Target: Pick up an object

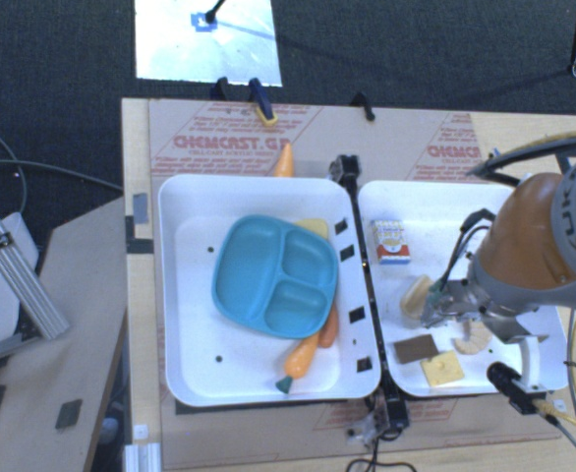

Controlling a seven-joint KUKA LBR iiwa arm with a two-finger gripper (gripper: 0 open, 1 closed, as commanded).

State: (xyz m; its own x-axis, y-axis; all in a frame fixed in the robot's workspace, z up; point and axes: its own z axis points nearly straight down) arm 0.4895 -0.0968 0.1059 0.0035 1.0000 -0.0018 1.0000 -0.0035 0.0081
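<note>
Over the right bin [534, 386], jaws [443, 306] poised beside a tan piece [416, 296]; grip state indiscernible; nothing lifted yet.

Tray [273, 275] in left bin [195, 303]; carton [390, 241] in right bin [416, 205]

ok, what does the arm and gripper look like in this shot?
The arm has a grey body with a broad orange band above the wrist. Thin dark cables loop along the band's left side down toward a grey metallic gripper. Part of some lettering shows on the grey shell near the picture's edge, too cropped to read.
</note>
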